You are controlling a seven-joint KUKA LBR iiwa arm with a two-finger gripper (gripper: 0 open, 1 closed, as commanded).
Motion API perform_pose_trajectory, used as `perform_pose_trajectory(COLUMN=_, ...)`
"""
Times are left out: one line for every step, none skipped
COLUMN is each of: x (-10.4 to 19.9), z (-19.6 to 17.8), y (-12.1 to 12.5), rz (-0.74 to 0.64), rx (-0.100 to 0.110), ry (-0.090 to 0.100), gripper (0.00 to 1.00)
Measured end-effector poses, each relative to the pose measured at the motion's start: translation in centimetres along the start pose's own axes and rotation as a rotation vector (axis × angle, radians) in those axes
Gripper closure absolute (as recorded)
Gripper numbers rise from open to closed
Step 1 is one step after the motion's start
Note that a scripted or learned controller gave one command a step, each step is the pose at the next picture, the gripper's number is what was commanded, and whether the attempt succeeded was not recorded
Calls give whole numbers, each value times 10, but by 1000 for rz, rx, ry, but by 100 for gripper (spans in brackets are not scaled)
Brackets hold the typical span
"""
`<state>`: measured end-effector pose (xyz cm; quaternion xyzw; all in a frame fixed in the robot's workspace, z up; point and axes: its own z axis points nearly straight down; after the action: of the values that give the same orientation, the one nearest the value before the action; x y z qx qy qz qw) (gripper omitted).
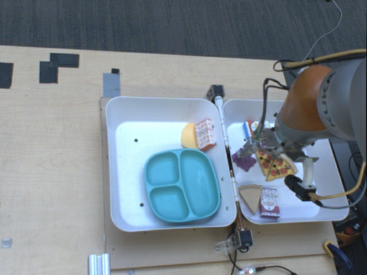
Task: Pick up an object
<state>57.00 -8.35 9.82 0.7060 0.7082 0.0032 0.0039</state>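
My gripper (259,149) hangs low over the right bin (330,211), below the arm's orange band. Just under it lie a purple toy bunch of grapes (245,162) and a toy pizza slice (276,167). The view does not show whether it touches either one. A blue and red item (249,128) lies behind the gripper, partly hidden. Towards the front of the same bin are a tan bread slice (250,196) and a small red carton (269,203).
The left bin (123,153) holds a teal divided plate (182,184), a yellow round toy (188,134) and a small red and white carton (205,134). A ridge (227,153) divides the two bins. A black cable (321,196) loops by the right bin's front right corner.
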Motion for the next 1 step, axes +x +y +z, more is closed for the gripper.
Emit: perform_pose_trajectory(x=-1, z=-11, y=2, rz=0, rx=-4, ry=-2, gripper=100)
